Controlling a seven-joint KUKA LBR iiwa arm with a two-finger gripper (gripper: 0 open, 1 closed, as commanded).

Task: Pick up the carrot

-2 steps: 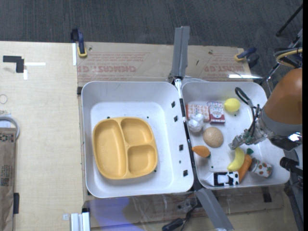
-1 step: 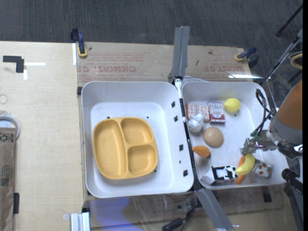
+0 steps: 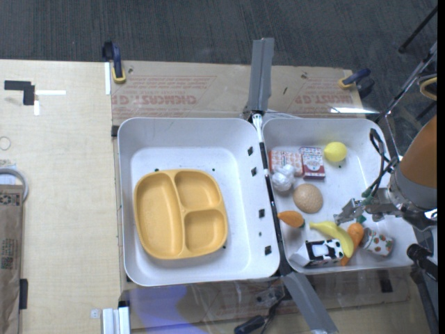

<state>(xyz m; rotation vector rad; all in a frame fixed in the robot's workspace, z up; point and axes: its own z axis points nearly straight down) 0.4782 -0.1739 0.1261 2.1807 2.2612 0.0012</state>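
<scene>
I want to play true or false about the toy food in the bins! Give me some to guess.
1. The yellow plate sits in the left bin. True.
2. The lemon lies on the yellow plate. False: it is in the right bin, at its far side.
3. The banana lies in the same bin as the egg. True.
4. The gripper hangs over the left bin. False: it is over the right bin, close to the carrot.
5. The plate has three compartments. True.
</scene>
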